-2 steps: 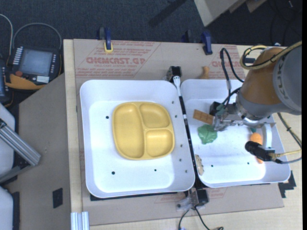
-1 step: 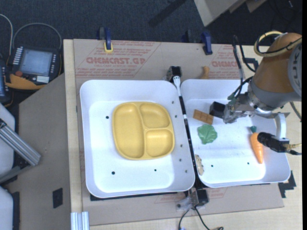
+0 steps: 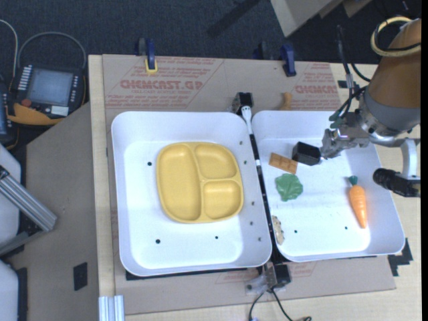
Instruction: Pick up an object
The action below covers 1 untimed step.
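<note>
1. Lowest in the frame, a small speckled scrap [image 3: 277,231] lies by the left wall of the right bin [image 3: 321,236].
2. Right of centre in that bin lies a carrot [image 3: 358,204], its green tip pointing up the frame.
3. A green leafy piece [image 3: 289,187] sits in the bin's left half, well apart from the carrot.
4. The left bin [image 3: 134,179] holds a yellow divided plate [image 3: 199,181] at its middle.
5. Above the green piece lies a brown block [image 3: 282,162], with a black block [image 3: 306,154] just beside it to the right.
6. The hand [image 3: 332,144] hangs low just right of the black block; I cannot tell whether it is spread or pressed together, or whether it touches the block.
7. The arm [image 3: 394,79] enters from the upper right.
8. Two blue clamps [image 3: 150,52] grip the desk [image 3: 194,72] along its top edge.
</note>
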Available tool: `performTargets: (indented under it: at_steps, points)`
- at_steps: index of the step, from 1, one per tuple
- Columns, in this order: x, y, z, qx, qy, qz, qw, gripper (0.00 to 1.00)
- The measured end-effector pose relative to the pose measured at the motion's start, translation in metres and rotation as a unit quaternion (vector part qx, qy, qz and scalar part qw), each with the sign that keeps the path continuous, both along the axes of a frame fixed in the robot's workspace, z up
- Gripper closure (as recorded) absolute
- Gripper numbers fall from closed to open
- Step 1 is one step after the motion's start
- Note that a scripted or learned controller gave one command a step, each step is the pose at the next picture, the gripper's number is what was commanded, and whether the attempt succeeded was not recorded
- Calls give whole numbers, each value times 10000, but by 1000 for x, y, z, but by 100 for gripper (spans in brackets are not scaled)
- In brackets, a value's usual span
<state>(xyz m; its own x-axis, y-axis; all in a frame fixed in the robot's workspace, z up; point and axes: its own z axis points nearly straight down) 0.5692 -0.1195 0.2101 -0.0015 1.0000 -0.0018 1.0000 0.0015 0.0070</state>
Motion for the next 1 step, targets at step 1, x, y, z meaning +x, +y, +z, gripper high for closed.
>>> performTargets:
  at_steps: [1]
  points:
    - [1, 0, 54, -2, -2, -3, 10000, 100]
